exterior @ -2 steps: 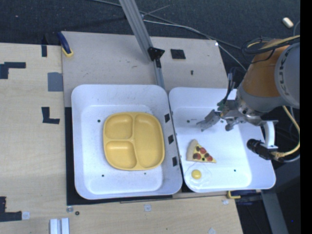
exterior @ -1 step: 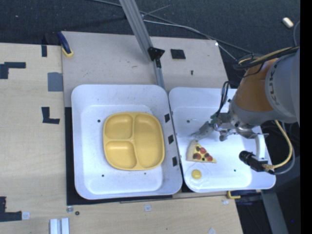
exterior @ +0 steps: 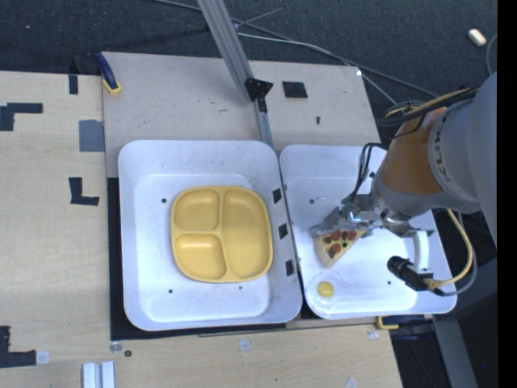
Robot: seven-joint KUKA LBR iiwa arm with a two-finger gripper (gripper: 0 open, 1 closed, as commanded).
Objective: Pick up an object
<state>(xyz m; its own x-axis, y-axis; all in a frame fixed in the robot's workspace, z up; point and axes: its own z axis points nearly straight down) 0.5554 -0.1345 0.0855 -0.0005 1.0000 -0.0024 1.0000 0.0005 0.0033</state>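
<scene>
We see our tool [exterior: 343, 223] low in the right bin [exterior: 319, 164], at the end of the grey arm [exterior: 452, 160] that leans in from the right, and whether it is open or closed we cannot tell, since its tip merges with what lies below. It sits at the upper edge of the pizza slice toy [exterior: 333, 247], touching or just above it, which we judge places it for a grab from the top. A small yellow round piece [exterior: 325, 289] lies near the bin's front edge, a little apart from the slice. In the left bin [exterior: 137, 217] a yellow divided plate [exterior: 221, 234] rests flat, well apart from our tool, and we judge it too broad a target
</scene>
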